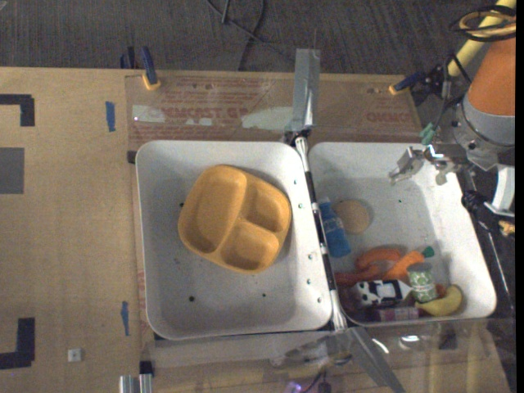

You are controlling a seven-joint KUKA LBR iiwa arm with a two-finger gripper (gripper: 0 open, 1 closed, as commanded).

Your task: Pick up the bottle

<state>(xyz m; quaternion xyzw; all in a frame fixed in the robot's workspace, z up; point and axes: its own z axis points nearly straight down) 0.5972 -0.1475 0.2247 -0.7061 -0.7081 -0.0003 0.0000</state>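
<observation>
- Two white bins sit side by side on the bench: the left bin [164, 301] and the right bin [442, 219], their inner rims meeting along the middle.
- The left bin carries one thing, a yellow plate [235, 218] with three compartments, lying a little above the bin's middle and turned at a slant.
- The right bin carries several small things, most of them gathered toward its near edge.
- One blue bottle [333, 228] lies on its side against the right bin's left wall, about midway along that wall, pointing from the far edge toward the near edge.
- One tan round disc [353, 215] rests just beside the bottle, on its right.
- One orange carrot toy [393, 262] with a green tip lies below the disc.
- One black-and-white cow-patterned carton [381, 290] lies near the near edge, toward the near-left corner.
- One small can with a green label [422, 283] stands just right of the carton.
- One yellow banana [443, 302] curves along the near-right corner, touching the can.
- The gripper [423, 160] hangs over the right bin's far-right corner, well apart from the bottle; its two fingers look somewhat spread and nothing sits between them.
</observation>
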